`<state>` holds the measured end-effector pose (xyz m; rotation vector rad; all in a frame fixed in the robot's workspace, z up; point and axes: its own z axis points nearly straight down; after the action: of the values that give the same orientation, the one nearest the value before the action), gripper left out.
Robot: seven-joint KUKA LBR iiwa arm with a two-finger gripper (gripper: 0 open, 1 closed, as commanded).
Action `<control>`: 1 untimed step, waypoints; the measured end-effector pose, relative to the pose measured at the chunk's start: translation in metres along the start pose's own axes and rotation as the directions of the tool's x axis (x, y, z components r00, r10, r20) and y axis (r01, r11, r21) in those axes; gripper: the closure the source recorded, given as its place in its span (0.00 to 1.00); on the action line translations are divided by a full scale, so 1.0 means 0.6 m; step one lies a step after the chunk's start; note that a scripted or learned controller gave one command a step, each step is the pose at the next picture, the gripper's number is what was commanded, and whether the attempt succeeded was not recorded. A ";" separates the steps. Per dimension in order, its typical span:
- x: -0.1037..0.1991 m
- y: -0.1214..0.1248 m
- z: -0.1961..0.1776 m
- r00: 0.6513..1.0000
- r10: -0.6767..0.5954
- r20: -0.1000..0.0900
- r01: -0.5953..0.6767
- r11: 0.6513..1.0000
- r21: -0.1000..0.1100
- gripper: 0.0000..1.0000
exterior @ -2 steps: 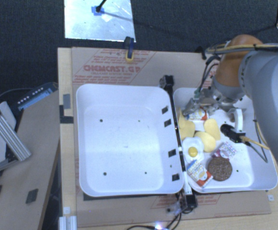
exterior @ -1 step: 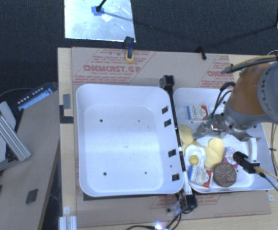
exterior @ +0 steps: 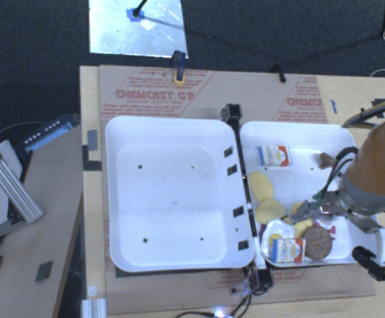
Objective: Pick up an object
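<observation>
Left bin [exterior: 172,197] bare — right bin [exterior: 298,134] crowded

White bins: two shallow white plastic bins [exterior: 172,128] are sitting side by side, left and right [exterior: 298,132].
Cartons: two small white cartons with blue and orange print are lying in the right bin, one far [exterior: 272,156], one near [exterior: 287,250].
Yellow discs: two pale yellow round pieces [exterior: 260,185] [exterior: 270,211] are resting between the cartons.
Brown patties: one dark brown round patty [exterior: 317,243] is lying at the near edge.
</observation>
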<state>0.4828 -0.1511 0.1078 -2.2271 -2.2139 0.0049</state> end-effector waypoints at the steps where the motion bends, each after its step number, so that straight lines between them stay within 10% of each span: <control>1: 0.006 0.008 -0.016 1.000 -0.007 -0.001 0.007 1.000 -0.007 1.00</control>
<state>0.4878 -0.1477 0.1175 -2.2217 -2.2251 -0.0035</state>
